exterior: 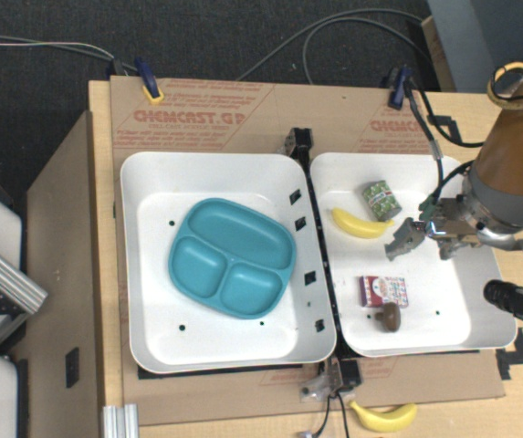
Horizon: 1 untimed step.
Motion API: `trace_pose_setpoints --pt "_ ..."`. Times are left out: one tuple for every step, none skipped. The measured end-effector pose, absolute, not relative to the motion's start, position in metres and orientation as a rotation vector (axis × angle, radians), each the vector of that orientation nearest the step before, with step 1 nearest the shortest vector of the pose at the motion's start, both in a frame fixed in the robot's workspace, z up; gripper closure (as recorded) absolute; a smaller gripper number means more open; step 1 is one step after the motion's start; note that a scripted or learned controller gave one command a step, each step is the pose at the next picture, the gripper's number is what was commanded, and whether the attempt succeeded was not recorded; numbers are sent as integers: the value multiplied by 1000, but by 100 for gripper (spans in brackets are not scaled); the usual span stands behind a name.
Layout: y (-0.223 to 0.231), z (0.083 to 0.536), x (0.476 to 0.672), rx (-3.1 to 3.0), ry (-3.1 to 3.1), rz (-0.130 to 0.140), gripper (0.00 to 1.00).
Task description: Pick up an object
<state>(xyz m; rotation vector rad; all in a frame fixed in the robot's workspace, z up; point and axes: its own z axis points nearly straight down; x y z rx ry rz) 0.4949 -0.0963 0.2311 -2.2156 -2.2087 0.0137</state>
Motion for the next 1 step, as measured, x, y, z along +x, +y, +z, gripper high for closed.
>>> trace_pose_setpoints --pt "-96 237 498 -2219 -2220 1 0"
